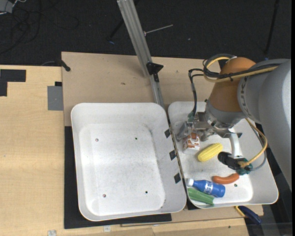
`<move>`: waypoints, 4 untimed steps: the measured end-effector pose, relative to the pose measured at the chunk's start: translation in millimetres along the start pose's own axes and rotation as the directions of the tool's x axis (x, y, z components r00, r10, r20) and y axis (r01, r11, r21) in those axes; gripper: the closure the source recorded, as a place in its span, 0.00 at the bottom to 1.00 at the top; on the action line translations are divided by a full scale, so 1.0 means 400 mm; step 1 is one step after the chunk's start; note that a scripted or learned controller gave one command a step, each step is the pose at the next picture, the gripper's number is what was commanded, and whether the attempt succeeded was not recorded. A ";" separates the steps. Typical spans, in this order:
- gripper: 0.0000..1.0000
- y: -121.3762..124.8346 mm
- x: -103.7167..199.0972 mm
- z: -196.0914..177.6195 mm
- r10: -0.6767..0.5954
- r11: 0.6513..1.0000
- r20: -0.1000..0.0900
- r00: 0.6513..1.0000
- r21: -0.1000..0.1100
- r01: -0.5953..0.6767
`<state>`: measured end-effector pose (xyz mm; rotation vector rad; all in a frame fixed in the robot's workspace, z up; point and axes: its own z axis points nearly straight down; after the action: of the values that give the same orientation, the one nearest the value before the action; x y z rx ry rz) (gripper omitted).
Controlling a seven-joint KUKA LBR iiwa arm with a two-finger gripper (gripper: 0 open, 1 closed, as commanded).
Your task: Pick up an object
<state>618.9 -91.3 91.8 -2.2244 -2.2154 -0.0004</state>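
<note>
Objects (210, 152) lie partly hidden beneath the tool (196, 127).

The arm (226, 97) hides the tool and part of the right bin (265, 193).

This is looking like a robotics lab rather than a home or shop. A grey industrial arm (265, 97) with an orange band and trailing cables is reaching over a plywood counter (103, 77) that is carrying two white bins (120, 159), one holding toy food. An aluminium rail (137, 43) is slanting up behind the bins, loose wires are lying on dark carpet (64, 18), and black tape marks are showing on the wood.
</note>
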 end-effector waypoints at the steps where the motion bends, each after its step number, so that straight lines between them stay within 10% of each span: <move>1: 1.00 -0.002 -0.004 -0.025 0.006 1.000 0.000 1.000 0.002 -0.006; 4: 1.00 0.020 -0.047 -0.422 -0.005 1.000 0.002 1.000 -0.005 0.005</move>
<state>626.9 -110.5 260.4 -2.2224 -2.2248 -0.0035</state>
